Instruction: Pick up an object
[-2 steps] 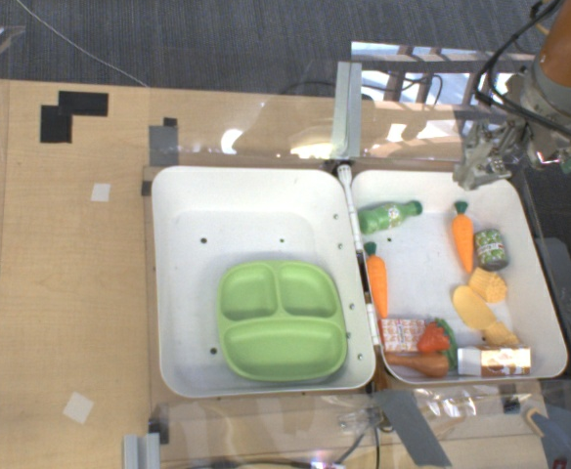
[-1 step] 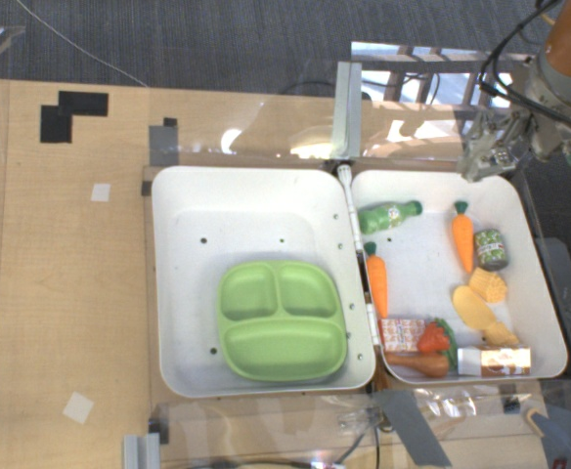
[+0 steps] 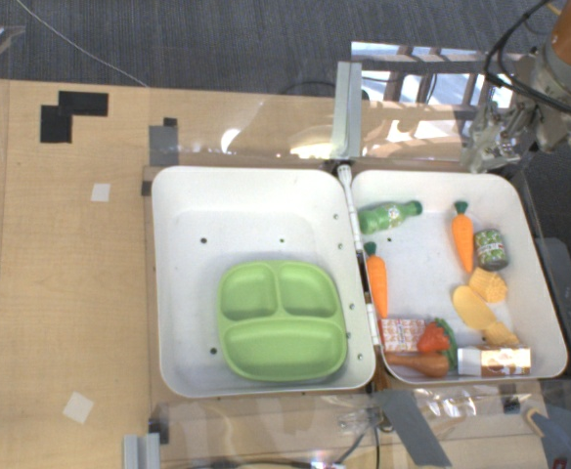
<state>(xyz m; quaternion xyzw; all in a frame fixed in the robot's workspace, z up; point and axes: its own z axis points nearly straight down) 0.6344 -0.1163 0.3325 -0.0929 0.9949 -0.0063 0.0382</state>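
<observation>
The nearest object, a carrot [image 3: 462, 237], lay in the right bin [image 3: 526, 225], below and slightly left of my gripper [image 3: 493, 145], well apart from it. Beside it sat a green bottle [image 3: 388, 216], a second carrot [image 3: 376, 279]; further left, a green plate [image 3: 282, 319]. My gripper hovered over that bin's far rim, grip unclear.

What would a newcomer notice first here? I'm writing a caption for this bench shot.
The bright green divided plastic plate lying alone in the left white bin stands out most. Next, the right white bin crowded with toy food, including two orange carrots. The grey arm's pincer hovers above that bin's far edge.
</observation>
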